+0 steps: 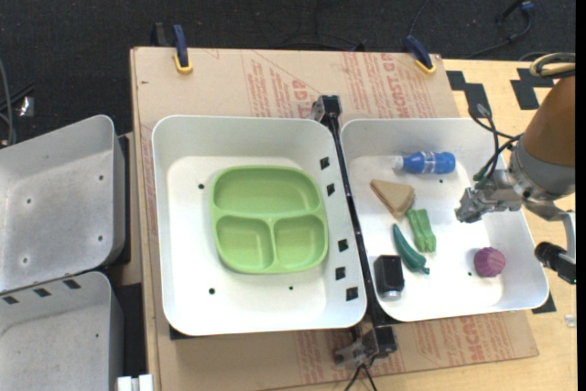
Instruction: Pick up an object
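Presently positioned over the right edge of the right bin (359,142): hand (471,206), reaching in from the right, pointing left and downward. Whether released or clenched: cannot tell. Nothing seen between its tips. Behind the hand, grey wrist and orange band of the arm (554,133), held above the bin's right rim.

Nearest to the hand: purple round object (489,262), lying on the bin floor below and slightly right, apart from the hand. To the left of the hand: light green piece (422,229), with a dark green pepper-like piece (409,249) just beside it, both slanted. Above those: tan wedge (393,195). Farther up: blue bottle (427,163) lying on its side. Near the bin's lower left corner: black block (389,275).

Left bin (174,197) adjoining, holding a green divided plate (270,219) with three compartments, set flat near the middle. Both bins resting on a cardboard-covered counter (238,78), clamped at the far edge.
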`<state>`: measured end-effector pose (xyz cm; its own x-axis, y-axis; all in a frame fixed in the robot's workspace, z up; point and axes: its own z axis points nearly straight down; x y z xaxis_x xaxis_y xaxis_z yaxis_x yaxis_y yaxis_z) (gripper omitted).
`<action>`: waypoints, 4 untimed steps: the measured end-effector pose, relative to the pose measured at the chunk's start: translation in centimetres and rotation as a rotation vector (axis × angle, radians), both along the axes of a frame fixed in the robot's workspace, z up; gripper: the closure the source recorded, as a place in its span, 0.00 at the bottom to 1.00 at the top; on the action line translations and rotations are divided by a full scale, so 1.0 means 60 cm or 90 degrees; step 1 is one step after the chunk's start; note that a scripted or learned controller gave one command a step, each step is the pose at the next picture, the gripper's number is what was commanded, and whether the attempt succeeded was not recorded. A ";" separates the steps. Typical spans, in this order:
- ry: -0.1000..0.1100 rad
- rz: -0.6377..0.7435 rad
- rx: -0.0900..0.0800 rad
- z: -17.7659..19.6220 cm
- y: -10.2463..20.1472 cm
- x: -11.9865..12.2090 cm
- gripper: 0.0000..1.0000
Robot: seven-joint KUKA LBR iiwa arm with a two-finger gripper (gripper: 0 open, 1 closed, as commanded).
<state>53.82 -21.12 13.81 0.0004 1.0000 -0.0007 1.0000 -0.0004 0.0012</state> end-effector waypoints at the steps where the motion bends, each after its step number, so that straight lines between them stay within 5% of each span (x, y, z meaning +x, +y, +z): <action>1: -0.002 0.002 -0.001 0.071 -0.001 -0.001 1.00; 2: -0.002 0.002 -0.001 0.129 -0.002 0.001 1.00; 4: 0.000 0.006 0.002 0.125 0.163 0.070 1.00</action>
